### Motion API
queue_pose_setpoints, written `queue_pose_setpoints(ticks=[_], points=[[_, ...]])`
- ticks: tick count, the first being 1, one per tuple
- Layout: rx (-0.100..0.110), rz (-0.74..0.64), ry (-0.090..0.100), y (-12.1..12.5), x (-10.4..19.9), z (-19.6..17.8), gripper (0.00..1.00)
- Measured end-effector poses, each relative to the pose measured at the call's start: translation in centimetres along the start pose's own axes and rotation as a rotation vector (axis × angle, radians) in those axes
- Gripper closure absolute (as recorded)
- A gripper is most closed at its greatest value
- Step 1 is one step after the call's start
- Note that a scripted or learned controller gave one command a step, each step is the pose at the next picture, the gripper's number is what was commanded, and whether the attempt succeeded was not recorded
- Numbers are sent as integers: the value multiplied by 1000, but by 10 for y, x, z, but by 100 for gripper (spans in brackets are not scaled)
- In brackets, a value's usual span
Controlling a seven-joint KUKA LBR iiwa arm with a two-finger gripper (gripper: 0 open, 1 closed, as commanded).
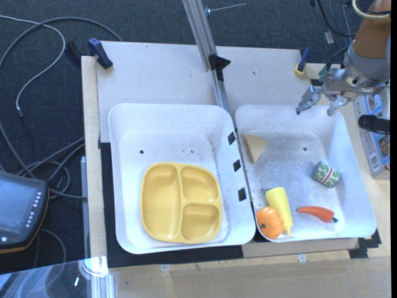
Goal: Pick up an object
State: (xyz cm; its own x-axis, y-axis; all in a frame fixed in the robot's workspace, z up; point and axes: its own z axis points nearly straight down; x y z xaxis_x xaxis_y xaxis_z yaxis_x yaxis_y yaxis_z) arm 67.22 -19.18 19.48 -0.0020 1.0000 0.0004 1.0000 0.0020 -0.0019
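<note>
dark carpet with loose black cables surrounds the pale bench [161, 61], which bears two shallow white bins side by side.

in the camera view the grey two-finger hand [321, 103] hangs over the far rim of the right white bin [347, 148], fingers spread apart and nothing between them. so the pick looks not yet begun: every candidate lies on the bin floor nearer the camera than the hand. the tan wedge-shaped block [254, 146] is closest, off toward the divider; the small green and white can [325, 174] lies almost straight below the hand; the slim red chilli pepper [316, 213], yellow cylinder [280, 207] and orange round fruit [269, 221] crowd the near wall.

the wedge and can have open floor around them, so either seems the easier descent. the near trio sit against the rim, the fruit touching the cylinder, leaving little room for fingers. the yellow divided plastic tray [182, 202] lies in the left white bin [124, 129], well away.
</note>
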Motion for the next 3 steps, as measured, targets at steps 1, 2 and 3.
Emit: queue_pose_setpoints(ticks=[1, 2, 3], points=[[0, 0, 0, 0, 0, 0, 0], [3, 2, 0, -2, -8, 46, 0], [5, 1, 1, -3, -7, 99, 0]])
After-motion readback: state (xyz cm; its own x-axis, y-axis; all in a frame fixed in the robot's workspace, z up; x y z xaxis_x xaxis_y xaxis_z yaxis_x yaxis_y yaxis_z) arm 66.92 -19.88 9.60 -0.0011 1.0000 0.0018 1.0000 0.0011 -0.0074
